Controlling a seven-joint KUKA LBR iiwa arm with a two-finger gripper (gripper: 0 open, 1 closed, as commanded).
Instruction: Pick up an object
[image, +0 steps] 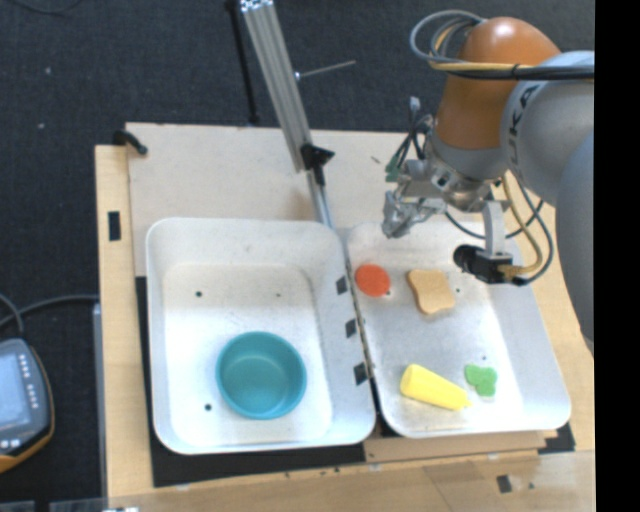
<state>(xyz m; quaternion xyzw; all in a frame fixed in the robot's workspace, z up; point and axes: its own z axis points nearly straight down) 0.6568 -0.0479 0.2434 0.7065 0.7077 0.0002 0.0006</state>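
The right bin holds a small orange-red round piece, a tan bread-shaped piece, a yellow wedge and a small green piece. My gripper hangs over the bin's far left corner, above and just right of the orange-red piece. Nothing shows between its fingers. The orange wrist band sits above it.
The left bin holds a teal bowl near its front. A slanted metal pole with a black clamp rises behind the two bins. A black cable plug hangs over the right bin's far side.
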